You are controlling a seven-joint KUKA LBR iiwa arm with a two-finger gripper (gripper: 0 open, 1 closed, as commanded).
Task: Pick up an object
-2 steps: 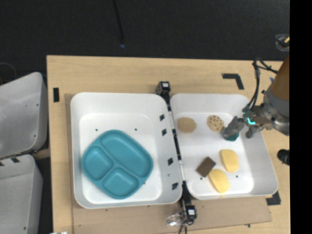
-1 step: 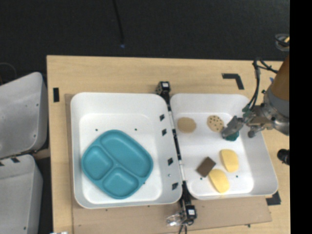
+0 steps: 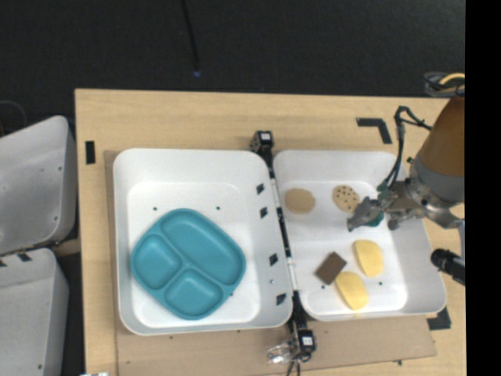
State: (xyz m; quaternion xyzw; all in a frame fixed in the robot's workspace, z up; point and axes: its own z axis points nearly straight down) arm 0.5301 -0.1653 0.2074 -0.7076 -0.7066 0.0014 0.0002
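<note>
In the right bin [image 3: 313, 167] lie a plain tan cookie [image 3: 299, 201], a chocolate-chip cookie [image 3: 343, 197], a brown chocolate square [image 3: 330, 268] and two yellow pieces [image 3: 368, 258] [image 3: 352, 291]. My gripper [image 3: 368, 214] hangs over the right bin, just right of the chocolate-chip cookie and above the upper yellow piece. Nothing shows between its fingers. The arm's orange band [image 3: 448, 139] rises at the right edge.
The left bin [image 3: 125, 178] holds a teal divided plate [image 3: 188, 263]. A black clip [image 3: 261, 140] sits at the top of the divider between the bins, and another clip [image 3: 301, 341] at the bottom. Grey panels [image 3: 31, 186] stand off the bench's left side.
</note>
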